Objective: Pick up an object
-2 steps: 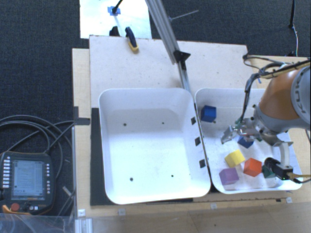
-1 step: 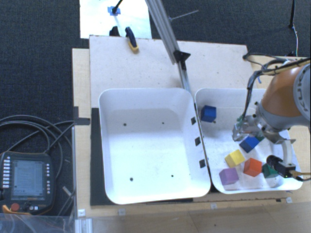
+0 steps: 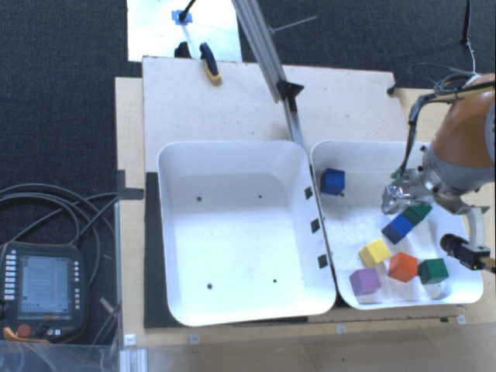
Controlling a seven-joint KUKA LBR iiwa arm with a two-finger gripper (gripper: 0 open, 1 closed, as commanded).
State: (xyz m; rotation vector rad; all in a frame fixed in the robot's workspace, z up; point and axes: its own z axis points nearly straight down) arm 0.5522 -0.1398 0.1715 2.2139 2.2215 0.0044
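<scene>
Several coloured blocks lie in the right bin (image 3: 353,155). A blue cube (image 3: 333,181) sits alone near the bin's left wall. A longer blue block (image 3: 398,228) lies beside a dark green block (image 3: 421,212). Nearer the front are a yellow cube (image 3: 375,253), an orange cube (image 3: 403,266), a green cube (image 3: 433,270) and a purple cube (image 3: 365,282). My gripper (image 3: 397,200) hangs low over the right bin, just above and left of the blue and dark green blocks. The wrist hides what lies directly under it.
The left bin (image 3: 232,157) stands beside the right one, their walls meeting at the middle. A slanted metal pole (image 3: 262,45) crosses the bench toward the bins' shared wall. A teach pendant (image 3: 43,289) and cables lie on the floor at left.
</scene>
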